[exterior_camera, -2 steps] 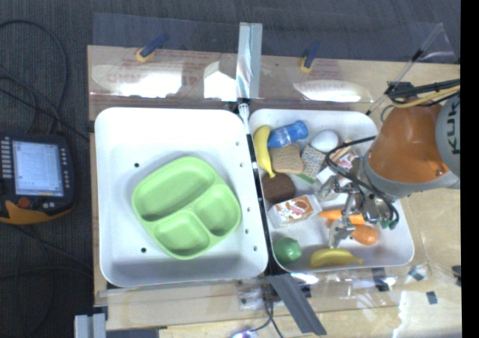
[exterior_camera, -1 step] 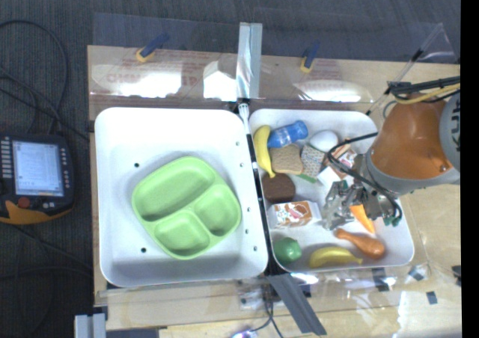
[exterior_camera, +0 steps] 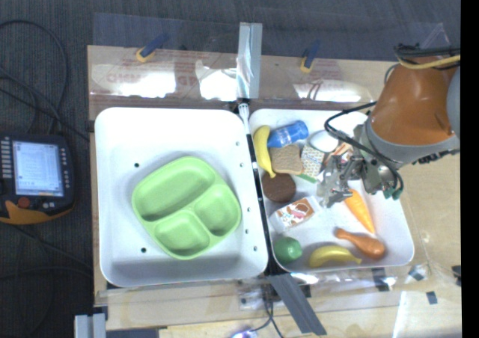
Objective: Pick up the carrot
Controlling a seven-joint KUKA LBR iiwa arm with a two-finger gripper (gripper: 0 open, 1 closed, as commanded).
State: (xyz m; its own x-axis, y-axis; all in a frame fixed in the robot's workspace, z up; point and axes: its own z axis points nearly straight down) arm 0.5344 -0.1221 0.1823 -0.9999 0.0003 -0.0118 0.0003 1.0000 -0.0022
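The orange carrot [exterior_camera: 361, 211] lies in the right bin [exterior_camera: 398, 218], pointing down and to the right, its thick end at the upper left. My gripper [exterior_camera: 337, 185] hangs low over the middle of that bin, right at the carrot's thick end and seemingly touching it. The wrist and its cables hide the contact. The carrot's lower half shows plainly on the bin floor.
Crowded round the carrot are a drumstick [exterior_camera: 361, 242], a yellow fruit [exterior_camera: 331, 256], a green lime [exterior_camera: 287, 248], a snack packet [exterior_camera: 293, 213], a brown cookie [exterior_camera: 279, 187], a cracker [exterior_camera: 286, 160], a banana [exterior_camera: 261, 151] and a blue bottle [exterior_camera: 289, 134]. The left bin [exterior_camera: 120, 142] holds a green divided plate [exterior_camera: 187, 206].
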